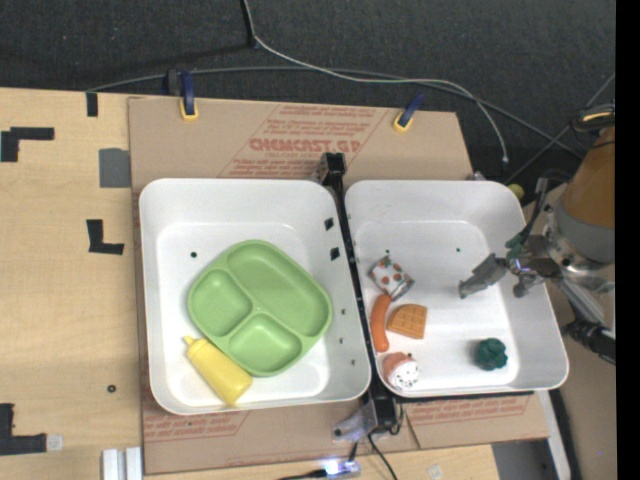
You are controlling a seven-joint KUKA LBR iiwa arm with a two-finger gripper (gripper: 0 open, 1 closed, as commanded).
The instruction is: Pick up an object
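The right bin (440,200) holds several small objects. A white piece with red spots (391,277) lies near its left wall, with an orange sausage shape (380,321) and an orange waffle square (408,320) just below it. A red and white piece (402,370) sits at the front left, and a dark green lump (490,353) at the front right. My gripper (500,282) hangs over the bin's right side, above the green lump and apart from it. Its fingers are spread open with nothing between them.
The left bin (160,208) carries a green divided plate (260,306) and a yellow bottle (217,370) at its front left. A black divider (345,238) runs between the bins. Cables lie across the dark surface behind the cardboard.
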